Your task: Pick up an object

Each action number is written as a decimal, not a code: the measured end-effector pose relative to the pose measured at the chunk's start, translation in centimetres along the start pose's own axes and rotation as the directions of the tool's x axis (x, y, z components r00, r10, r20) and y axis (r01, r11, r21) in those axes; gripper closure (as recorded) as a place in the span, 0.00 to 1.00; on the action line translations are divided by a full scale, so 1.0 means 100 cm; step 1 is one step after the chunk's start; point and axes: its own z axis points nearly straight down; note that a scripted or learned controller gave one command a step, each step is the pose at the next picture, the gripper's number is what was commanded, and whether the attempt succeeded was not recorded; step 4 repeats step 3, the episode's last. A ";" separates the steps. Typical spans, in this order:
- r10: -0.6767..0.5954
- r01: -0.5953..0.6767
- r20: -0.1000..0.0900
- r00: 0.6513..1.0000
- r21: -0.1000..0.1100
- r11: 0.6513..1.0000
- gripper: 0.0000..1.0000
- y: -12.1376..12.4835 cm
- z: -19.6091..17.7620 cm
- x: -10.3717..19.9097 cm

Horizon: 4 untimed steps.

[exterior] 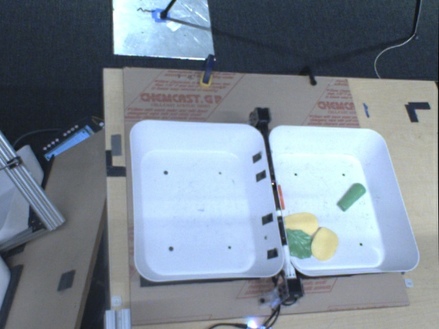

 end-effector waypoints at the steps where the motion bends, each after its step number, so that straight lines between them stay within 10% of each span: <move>1: 0.025 -0.025 -0.005 1.000 0.025 0.999 1.00 0.016 0.061 -0.026; 4: 0.020 -0.020 -0.005 1.000 0.020 1.000 1.00 -0.004 0.057 -0.012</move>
